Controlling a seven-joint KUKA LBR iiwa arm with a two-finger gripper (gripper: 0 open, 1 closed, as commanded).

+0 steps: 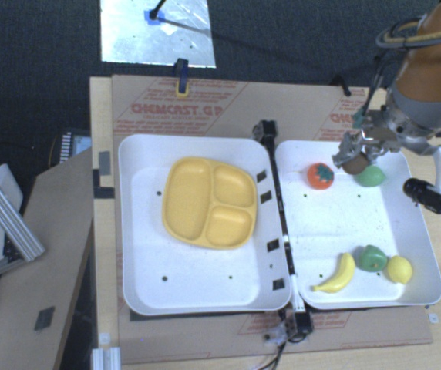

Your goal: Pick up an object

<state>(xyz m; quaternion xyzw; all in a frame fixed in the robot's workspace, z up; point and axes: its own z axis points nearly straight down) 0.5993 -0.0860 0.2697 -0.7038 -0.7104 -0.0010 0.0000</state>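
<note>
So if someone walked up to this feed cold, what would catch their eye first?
Probably the yellow divided plate, lying alone in the left bin. Next, the bright fruit in the right bin: a tomato and a green fruit near the far wall, a banana, a green pepper and a lemon at the near edge. The pincer hangs beside the green fruit.

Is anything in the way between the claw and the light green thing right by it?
Nothing visible blocks it. The claw hangs right beside the light green fruit in the right bin. The tomato sits off to the other side, not between them.
</note>
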